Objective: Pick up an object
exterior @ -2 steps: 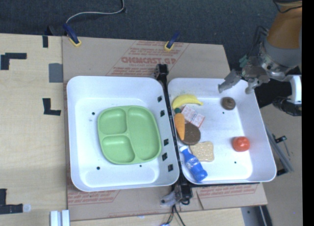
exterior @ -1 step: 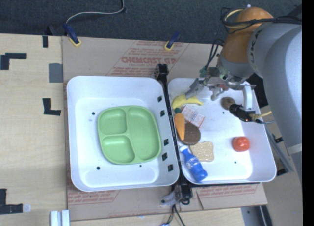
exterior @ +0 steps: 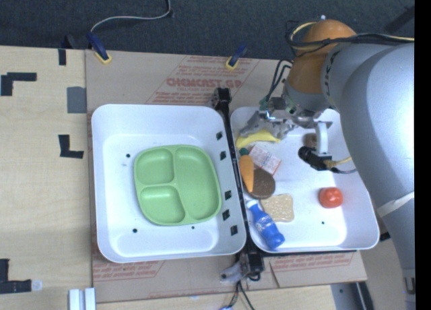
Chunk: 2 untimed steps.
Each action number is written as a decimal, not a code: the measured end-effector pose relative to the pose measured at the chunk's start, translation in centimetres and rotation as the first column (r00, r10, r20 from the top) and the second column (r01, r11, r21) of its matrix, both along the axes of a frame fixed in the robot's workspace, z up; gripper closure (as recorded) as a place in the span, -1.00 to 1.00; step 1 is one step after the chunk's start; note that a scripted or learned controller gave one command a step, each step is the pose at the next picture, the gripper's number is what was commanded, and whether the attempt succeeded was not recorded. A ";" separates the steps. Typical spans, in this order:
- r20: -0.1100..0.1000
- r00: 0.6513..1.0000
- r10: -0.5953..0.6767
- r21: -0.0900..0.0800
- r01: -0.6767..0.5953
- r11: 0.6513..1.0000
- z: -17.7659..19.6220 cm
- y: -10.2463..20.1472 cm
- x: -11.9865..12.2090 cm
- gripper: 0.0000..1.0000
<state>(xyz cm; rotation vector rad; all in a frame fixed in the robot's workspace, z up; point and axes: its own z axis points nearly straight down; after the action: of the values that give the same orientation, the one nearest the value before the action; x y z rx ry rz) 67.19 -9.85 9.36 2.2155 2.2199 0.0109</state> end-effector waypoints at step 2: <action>-0.006 1.000 0.000 -0.002 0.000 1.000 -0.8 -0.9 -0.3 -1.00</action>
<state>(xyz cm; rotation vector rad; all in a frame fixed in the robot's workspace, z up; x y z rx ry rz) 66.90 -10.71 8.57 2.2176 2.2218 0.0014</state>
